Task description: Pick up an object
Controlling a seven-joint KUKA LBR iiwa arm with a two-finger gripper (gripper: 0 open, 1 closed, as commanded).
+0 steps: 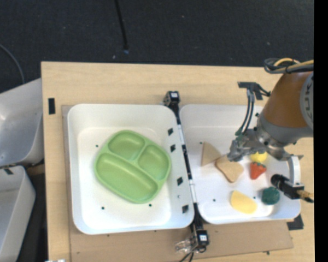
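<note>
Arm low in the right bin, fingers down among the toy food.

The gripper (238, 149) sits low in the right bin (218, 119), its tip by the upper edge of the tan bread-shaped piece (230, 170); whether its fingers are wide, narrow or closed on anything I cannot tell, they're too small and dark here. Looks like a descent toward that piece, though no object is visibly held. Just left lies a tan wedge (209, 153); to the right a yellow bit (258, 157) and red piece (257, 171); lower right, a yellow lemon shape (243, 202) and a dark green object (270, 196). Everything pickable clusters here, so that's where the arm reaches. Across the divider, the left bin (82, 124) holds a green divided plate (132, 166). Both bins rest on a pale wooden tabletop (126, 81) over dark floor (153, 21), a cable (119, 18) trailing at upper centre.
</note>
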